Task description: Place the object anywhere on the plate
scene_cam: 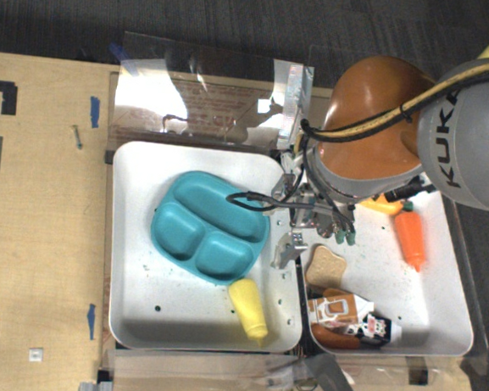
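A teal plate [205,224] with three compartments lies tilted in the left bin [136,223]. A yellow bottle-shaped object [249,307] rests in that bin just below the plate's lower corner. My gripper [291,247] hangs over the divide between the two bins, beside the plate's right edge and just left of a slice of toast [327,265] in the right bin. The orange wrist band [372,116] covers the area above it. I see nothing between the fingers.
The right bin [447,310] holds an orange carrot [411,237], a yellow piece [381,206] partly under the arm, and a brown-and-white package [348,319] near its front. A clear plastic sheet [210,102] stands behind the left bin.
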Robot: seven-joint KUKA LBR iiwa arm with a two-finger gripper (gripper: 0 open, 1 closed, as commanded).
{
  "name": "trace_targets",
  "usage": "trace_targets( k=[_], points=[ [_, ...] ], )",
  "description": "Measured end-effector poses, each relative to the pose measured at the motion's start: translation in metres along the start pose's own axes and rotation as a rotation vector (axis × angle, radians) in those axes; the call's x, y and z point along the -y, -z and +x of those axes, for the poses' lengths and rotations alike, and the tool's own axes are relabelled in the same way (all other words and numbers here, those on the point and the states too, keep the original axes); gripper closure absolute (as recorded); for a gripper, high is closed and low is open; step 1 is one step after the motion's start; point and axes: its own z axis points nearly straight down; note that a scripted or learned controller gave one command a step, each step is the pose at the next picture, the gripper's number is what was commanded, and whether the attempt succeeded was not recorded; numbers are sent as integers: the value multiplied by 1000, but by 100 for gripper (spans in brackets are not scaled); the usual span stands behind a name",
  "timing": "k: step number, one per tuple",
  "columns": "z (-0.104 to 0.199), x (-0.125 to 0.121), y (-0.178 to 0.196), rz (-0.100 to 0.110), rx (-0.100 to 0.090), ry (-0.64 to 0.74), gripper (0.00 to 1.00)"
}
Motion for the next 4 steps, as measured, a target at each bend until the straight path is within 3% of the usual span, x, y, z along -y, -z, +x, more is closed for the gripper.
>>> trace_targets(
  k=[1, 2, 3, 4],
  points=[
    [39, -40, -81, 0, -5, -172, 0],
    [35, -40, -67, -3, 8, -173, 100],
    [74, -13, -13, 0, 5, -10, 100],
    [74, -13, -14, 0, 4, -10, 0]
  ],
)
